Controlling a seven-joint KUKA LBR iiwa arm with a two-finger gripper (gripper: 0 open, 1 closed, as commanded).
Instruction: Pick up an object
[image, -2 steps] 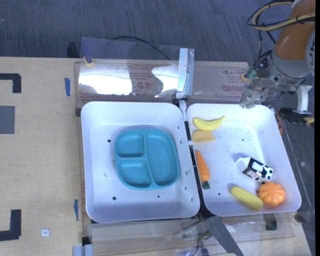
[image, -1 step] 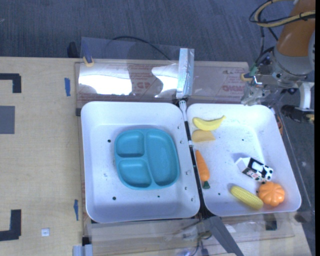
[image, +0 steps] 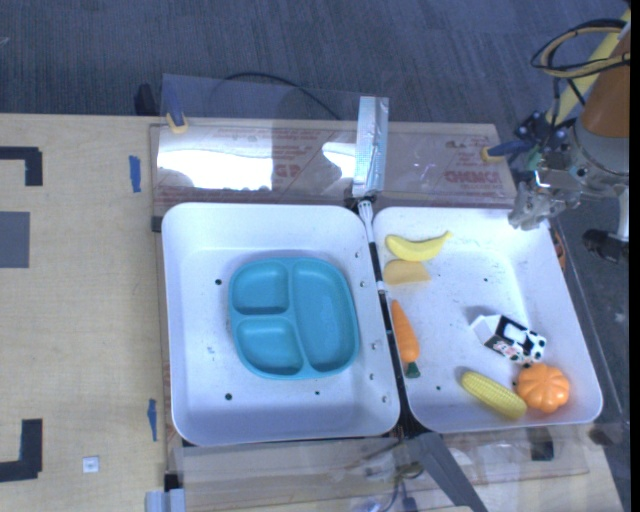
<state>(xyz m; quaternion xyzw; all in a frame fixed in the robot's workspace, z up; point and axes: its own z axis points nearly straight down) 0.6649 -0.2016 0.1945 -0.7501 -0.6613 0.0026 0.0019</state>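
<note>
Nearest the camera, along the right bin's (image: 575, 300) front edge, lie a yellow corn cob (image: 492, 393) and an orange pumpkin (image: 543, 387), with a black-and-white toy cow (image: 513, 339) just behind them. A carrot (image: 404, 333) rests against the bin's left wall, and a banana (image: 416, 245) sits toward its far left corner. Nothing has been lifted yet, so the whole pick is left. The gripper (image: 530, 210) hangs over the bin's far right corner (too blurred to read its fingers), well apart from every toy. Left of that bin, a second bin (image: 190, 300) holds a blue divided plate (image: 294, 316); both sit on a pale wooden bench (image: 80, 300), with grey carpet beyond.
</note>
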